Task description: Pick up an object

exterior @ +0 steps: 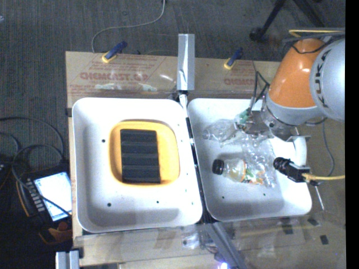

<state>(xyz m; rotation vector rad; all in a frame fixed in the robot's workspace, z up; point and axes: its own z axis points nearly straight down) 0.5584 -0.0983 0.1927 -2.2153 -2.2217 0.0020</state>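
Two bins sit side by side; the right bin (221,203) holds the likely target, a small clear bottle (235,168) with a dark cap. It lies on its side, long axis running left to right, cap pointing left, among crumpled clear plastic (252,150). The end effector (251,116) hovers over the bin's far right part, so the bottle lies nearer the camera and slightly left of it. Whether it is spread or pressed together I cannot tell.

Glossy clear plastic bottle (235,169) and crinkled wrap (255,150) in smooth white bin (224,203).
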